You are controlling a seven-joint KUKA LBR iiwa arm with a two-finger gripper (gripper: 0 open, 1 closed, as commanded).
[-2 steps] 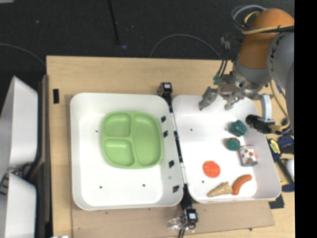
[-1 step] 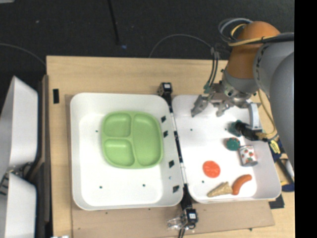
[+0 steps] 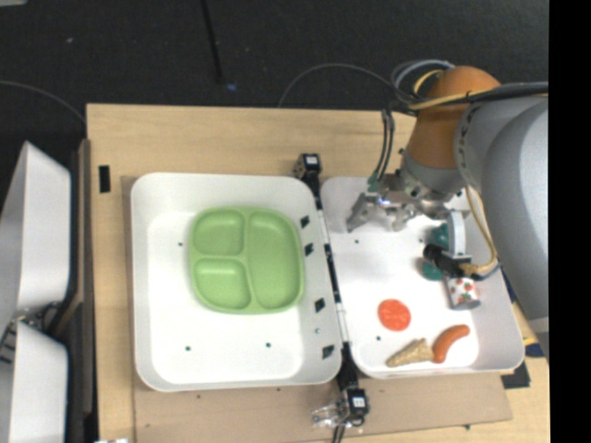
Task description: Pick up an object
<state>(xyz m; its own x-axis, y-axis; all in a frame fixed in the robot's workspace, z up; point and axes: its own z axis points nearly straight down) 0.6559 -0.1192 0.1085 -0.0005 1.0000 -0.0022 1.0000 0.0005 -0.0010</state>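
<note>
The tool (image 3: 374,212) hangs over the right bin's (image 3: 365,344) far-left corner, its spread unreadable; orange disc (image 3: 395,315), cone (image 3: 409,353) and sausage (image 3: 451,341) crowd the near edge; green divided plate (image 3: 247,259) sits mid left bin (image 3: 157,340).

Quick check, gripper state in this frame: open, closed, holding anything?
Gripper: cannot be told; it sits at the far end of the right bin, nothing visibly in it.

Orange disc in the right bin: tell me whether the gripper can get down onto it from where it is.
Probably yes. The orange disc lies flat on bare bin floor, apart from the cone-shaped piece and sausage, and the gripper is over the same bin.
</note>
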